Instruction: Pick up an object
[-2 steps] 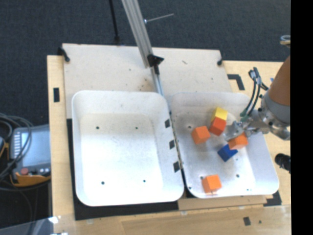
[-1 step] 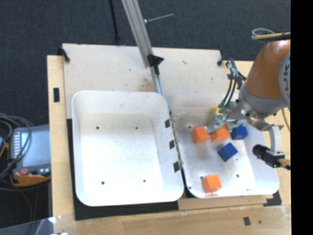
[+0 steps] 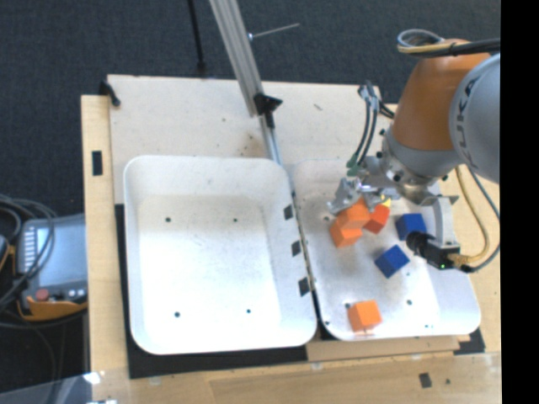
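Bench (image 3: 97,225) of pale wood carries two shallow white bins side by side, and a slanted aluminium rail (image 3: 240,57) crosses above its far edge. The left bin (image 3: 135,183) is the wider of the two. The right bin (image 3: 459,310) holds all the blocks. Over it hangs the arm (image 3: 438,99), grey with an orange band, reaching in from the right and low over the bin's far half. Its gripper (image 3: 358,194) sits just above a cluster of orange blocks; whether the claw is open or shut cannot be told from here (the wrist hides most of it).

Directly under the gripper lies an orange block (image 3: 347,225), touching a smaller red-orange block (image 3: 376,218) on its right. A blue block (image 3: 411,225) sits just beside those, close to the black cable fitting (image 3: 429,251). Another blue cube (image 3: 392,260) lies a little nearer the camera. A lone orange cube (image 3: 365,316) rests near the bin's front rim, well apart from the rest.
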